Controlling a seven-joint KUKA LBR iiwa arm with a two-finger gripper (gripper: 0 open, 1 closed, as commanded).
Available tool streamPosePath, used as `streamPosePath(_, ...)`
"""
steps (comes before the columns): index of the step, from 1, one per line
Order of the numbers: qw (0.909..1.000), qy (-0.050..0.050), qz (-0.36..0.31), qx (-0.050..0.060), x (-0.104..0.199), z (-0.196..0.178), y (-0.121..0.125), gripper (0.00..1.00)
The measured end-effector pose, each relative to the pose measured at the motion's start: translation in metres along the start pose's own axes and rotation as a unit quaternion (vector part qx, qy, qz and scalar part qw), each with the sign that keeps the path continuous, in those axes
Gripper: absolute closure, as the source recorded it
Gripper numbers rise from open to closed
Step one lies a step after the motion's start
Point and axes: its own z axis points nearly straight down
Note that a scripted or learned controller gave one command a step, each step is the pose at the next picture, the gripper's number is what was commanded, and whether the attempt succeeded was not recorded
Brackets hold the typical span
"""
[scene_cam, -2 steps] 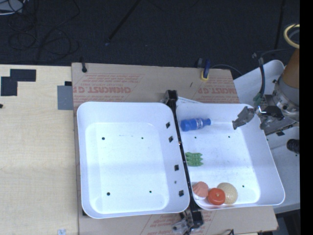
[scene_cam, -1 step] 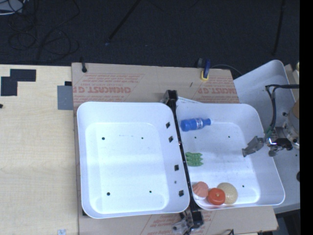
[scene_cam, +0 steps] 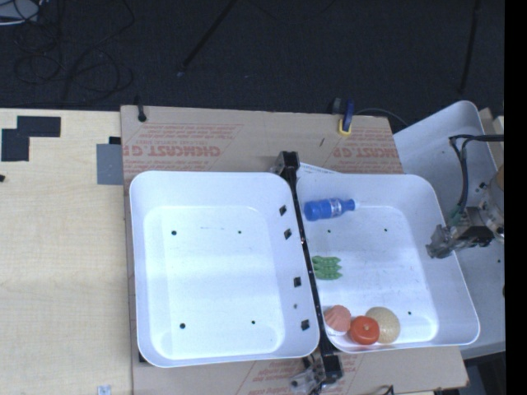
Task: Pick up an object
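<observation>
Overhead, the fixed camera looks down at a slant on two shallow white bins set side by side on a sheet of printed cardboard (scene_cam: 247,138), which lies on a pale wood-grain bench (scene_cam: 58,253). The right bin (scene_cam: 449,303) holds every loose item. A blue bottle (scene_cam: 328,209) with a lighter cap lies on its side near the bin's far left corner, its long axis running roughly left to right with the cap end pointing right and slightly away from the camera. Nearer the middle, just beside the divider, sits a small green bumpy object (scene_cam: 327,267), also lying crosswise. Along the near edge three round things cluster and touch: a pinkish disc (scene_cam: 336,317), a red-orange round piece (scene_cam: 364,330) and a cream-coloured ball (scene_cam: 384,322). The left bin (scene_cam: 156,220) shows its bare white floor with a few small dark holes. A black hinged strip (scene_cam: 300,262) runs between the two bins. At the right bin's outer edge the gripper (scene_cam: 440,245) hangs at the rim, well apart from all the objects, with nothing visible between its parts; whether it is released or clenched cannot be told at this size. Beyond the bench lies dark floor with cables (scene_cam: 49,23).
</observation>
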Motion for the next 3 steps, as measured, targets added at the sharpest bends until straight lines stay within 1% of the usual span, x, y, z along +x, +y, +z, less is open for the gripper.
streamPosePath(1, 1.0000, -0.001, -0.003, -0.002, 0.002, 0.034, 0.068, 1.00)
streamPosePath(2, 1.0000, -0.001, -0.003, -0.003, 0.005, 0.076, 0.133, 1.00)
streamPosePath(3, 1.0000, -0.001, -0.003, -0.001, 0.005, 0.074, 0.130, 0.00)
